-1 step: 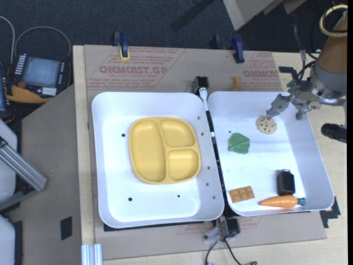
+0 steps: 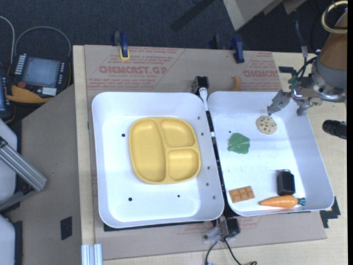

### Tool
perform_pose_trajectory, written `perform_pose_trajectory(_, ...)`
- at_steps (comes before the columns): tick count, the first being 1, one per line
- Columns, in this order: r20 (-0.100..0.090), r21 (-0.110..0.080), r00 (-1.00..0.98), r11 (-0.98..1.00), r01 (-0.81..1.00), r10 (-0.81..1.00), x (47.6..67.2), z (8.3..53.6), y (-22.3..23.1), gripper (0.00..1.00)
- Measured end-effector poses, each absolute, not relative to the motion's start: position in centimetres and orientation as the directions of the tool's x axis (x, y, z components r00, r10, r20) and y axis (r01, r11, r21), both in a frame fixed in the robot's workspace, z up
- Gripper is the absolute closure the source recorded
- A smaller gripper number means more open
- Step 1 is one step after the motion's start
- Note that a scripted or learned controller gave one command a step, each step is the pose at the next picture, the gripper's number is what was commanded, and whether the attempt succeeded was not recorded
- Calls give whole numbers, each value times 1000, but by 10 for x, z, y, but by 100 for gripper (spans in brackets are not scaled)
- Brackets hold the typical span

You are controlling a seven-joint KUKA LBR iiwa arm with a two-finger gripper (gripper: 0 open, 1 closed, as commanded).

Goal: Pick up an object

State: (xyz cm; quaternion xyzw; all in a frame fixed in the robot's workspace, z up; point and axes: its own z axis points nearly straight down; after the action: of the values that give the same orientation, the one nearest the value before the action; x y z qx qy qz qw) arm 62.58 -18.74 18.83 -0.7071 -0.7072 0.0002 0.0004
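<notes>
The right bin [image 2: 309, 148] holds a round cookie [image 2: 266, 125], a green leaf-shaped piece [image 2: 239, 143], a black block [image 2: 285, 181], a tan waffle piece [image 2: 241, 194] and an orange carrot [image 2: 281, 201]. My gripper [image 2: 289, 105] hangs over the bin's far right part, just right of and above the cookie. Its two fingers stand apart with nothing between them.
The left bin [image 2: 110, 148] carries a yellow divided plate [image 2: 164, 148]. Blue clamps [image 2: 123, 44] hold the cardboard at the back edge. A handheld control unit [image 2: 38, 73] lies on the floor at the far left.
</notes>
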Motion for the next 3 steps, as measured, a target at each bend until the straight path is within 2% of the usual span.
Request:
perform_pose_trajectory(2,1,-6,-1,1,1000,1000,629,90,-192,0)
perform_pose_trajectory(3,-1,2,-1,1,1000,1000,631,104,-193,100)
